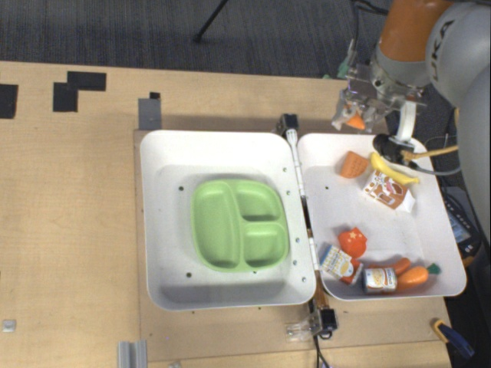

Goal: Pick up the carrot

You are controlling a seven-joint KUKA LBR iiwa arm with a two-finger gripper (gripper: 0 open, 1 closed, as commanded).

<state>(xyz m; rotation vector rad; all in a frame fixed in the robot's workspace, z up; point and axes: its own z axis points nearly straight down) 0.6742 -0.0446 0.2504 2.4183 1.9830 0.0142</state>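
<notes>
The carrot [415, 276] lies in the right bin's [430, 228] near corner, beside a can [379, 280]. The end effector [360, 113] hovers beyond the far rim; whether it is open I cannot tell. Reaching is ahead: travel across, descend.

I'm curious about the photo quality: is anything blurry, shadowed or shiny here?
In the camera view, lighting is soft and even; the green divided plastic plate throws only a faint shadow in the left white bin; the orange toy carrot looks slightly soft; the two-finger gripper at the top is too blurred for detail.
</notes>
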